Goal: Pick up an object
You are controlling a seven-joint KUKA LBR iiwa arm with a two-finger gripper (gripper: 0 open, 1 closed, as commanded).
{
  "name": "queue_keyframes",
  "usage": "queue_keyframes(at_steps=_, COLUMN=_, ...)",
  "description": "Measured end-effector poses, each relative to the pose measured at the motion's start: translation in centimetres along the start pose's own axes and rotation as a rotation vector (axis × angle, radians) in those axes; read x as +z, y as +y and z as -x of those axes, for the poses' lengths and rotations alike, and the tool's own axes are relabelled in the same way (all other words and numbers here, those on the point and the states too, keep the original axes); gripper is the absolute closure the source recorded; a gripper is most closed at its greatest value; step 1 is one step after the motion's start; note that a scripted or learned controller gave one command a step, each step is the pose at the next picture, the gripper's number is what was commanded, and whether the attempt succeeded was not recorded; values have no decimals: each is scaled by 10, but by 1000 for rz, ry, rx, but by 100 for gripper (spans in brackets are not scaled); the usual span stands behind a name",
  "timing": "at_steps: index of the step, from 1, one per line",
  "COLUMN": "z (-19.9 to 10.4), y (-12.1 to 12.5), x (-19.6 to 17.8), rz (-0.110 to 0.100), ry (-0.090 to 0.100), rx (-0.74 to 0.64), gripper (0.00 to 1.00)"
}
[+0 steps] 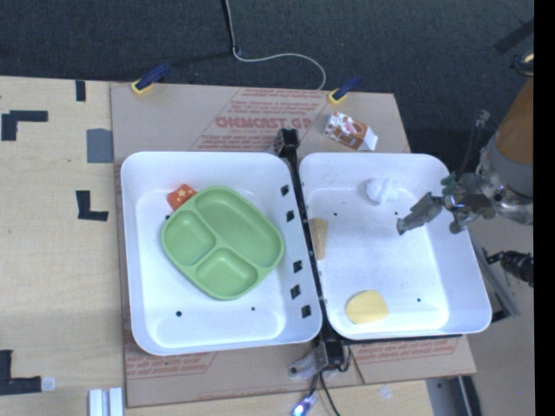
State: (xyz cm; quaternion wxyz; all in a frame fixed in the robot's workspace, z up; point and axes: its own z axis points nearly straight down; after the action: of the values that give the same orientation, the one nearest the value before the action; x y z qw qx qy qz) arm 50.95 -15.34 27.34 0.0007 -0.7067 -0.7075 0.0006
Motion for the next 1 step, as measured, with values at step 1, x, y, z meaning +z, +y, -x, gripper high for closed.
queue_keyframes(at_steps=1, z=-1, y=0, x=-10, rz=-1, ry=0, rx=-1, gripper=100)
